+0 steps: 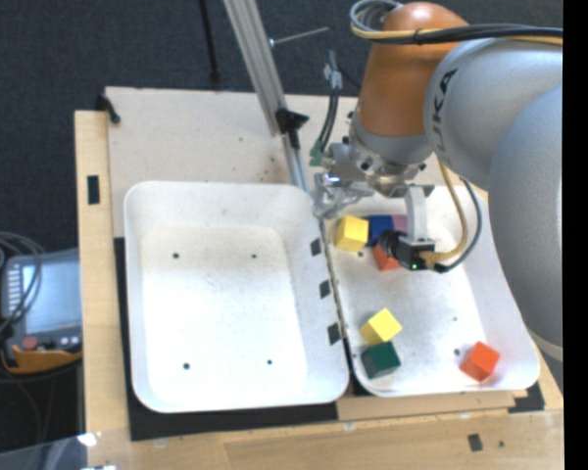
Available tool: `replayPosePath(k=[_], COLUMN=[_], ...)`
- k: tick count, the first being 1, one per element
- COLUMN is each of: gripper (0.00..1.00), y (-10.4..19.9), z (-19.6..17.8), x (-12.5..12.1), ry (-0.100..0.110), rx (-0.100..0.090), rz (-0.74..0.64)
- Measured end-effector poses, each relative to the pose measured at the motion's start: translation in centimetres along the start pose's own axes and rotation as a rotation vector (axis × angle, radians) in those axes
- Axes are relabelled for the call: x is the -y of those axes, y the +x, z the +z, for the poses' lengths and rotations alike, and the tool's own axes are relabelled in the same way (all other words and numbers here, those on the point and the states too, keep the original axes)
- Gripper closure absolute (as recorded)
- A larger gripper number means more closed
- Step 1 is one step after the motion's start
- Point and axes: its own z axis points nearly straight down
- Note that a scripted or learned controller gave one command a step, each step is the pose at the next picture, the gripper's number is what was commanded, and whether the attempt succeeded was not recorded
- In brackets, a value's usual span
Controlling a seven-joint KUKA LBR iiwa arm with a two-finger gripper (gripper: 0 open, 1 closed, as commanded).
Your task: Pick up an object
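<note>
While the arm (470,96) was reached in from the right, its orange band was seen above the wrist, over the far end of the right bin (500,321). The gripper (348,199) was hung low at that bin's far-left corner, close to the divider between the bins. Finger state could not be told; the fingertips were lost in metal clutter and shadow, and nothing was seen held between them.

A yellow cube (352,233) was seen just below the gripper, touching or nearly touching it; which could not be told. A blue cube (379,229) was pressed against its right side, and a red cube (386,257) was placed just below the blue one, partly hidden by a black cable fitting (416,253). A pale pink piece was glimpsed behind the blue cube, too hidden to identify.

Nearer the camera, a second yellow cube (381,325) was sat on the bin floor, with a dark green cube (380,359) touching its near side. An orange cube (480,360) was placed well apart, at the near-right corner.

The left bin (137,213) was marked with grey scuffs and a few dark dots. A slanted aluminium rail (260,67) was run down to the bins' far edge.
</note>
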Motion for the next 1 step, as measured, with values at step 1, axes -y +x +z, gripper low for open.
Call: replayPosePath(k=[1], gripper=[1.0], y=[5.39], z=[1.14], x=[1.06], ry=[0.001], rx=[0.0], rz=[0.0])
